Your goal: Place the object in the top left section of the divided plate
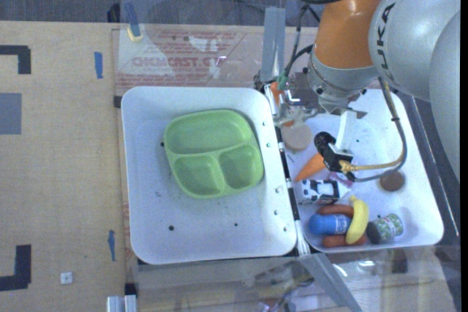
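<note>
Claw [298, 113] hangs over the right bin [420, 179]; whether it grips anything cannot be told. Toys, including a carrot [311, 164], lie below; green plate [212, 152] awaits, nothing placed.

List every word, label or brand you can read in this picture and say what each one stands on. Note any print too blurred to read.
"KU", the visible part of black lettering, stands on the grey arm.
Faint red print on the clear sheet behind the left bin is too blurred to read.
No readable text on the green divided plate or the toys in the right bin.
</note>
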You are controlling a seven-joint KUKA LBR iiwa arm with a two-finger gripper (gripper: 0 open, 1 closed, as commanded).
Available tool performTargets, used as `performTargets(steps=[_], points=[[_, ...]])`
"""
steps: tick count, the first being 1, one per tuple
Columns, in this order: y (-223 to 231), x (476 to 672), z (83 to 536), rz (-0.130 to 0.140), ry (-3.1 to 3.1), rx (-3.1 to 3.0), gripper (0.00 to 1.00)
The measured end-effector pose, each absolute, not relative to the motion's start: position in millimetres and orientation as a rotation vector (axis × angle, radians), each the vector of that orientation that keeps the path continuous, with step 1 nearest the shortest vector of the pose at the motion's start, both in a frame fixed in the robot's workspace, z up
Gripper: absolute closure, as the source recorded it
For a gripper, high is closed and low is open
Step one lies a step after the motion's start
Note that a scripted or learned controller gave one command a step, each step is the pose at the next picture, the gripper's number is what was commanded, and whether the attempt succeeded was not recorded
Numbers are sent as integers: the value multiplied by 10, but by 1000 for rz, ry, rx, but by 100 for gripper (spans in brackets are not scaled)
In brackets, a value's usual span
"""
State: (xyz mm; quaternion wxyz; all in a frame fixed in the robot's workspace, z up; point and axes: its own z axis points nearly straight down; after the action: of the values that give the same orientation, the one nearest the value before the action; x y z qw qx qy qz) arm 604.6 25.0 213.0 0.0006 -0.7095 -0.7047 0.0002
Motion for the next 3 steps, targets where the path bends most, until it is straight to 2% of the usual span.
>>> performTargets(steps=[1,2,3], points=[[646,5637,1839,3,-1995,-2423,100],[638,5639,1841,3,-1993,-2425,0],[638,5639,1841,3,-1993,-2425,0]])
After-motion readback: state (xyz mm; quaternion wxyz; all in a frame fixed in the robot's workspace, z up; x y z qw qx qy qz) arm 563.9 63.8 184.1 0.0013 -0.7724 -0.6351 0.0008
